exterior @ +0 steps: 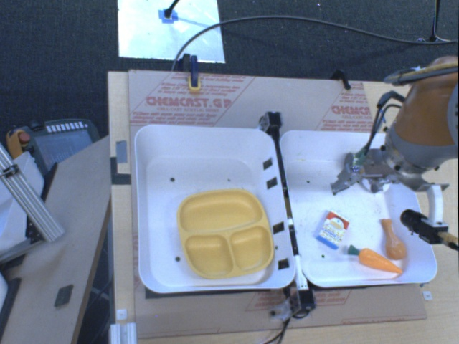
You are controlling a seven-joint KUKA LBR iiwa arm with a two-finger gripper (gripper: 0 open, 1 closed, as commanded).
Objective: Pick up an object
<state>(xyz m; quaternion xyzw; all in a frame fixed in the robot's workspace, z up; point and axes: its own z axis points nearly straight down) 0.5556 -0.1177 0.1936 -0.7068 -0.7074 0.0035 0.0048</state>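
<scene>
Gripper (pixel 349 178), fingers' state unclear, is hovering up-right of the small box (pixel 332 229) I am targeting.

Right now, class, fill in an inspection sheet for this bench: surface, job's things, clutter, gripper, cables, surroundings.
Surface: two white bins, left bin and right bin, on a printed board.
Job's things: small box, toy carrot and a tan piece in the right bin; yellow divided tray in the left.
Clutter: nothing seen.
Gripper: gripper above the right bin's back, holding nothing visible.
Cables: black cable across the dark floor.
Surroundings: pendant at left.
</scene>
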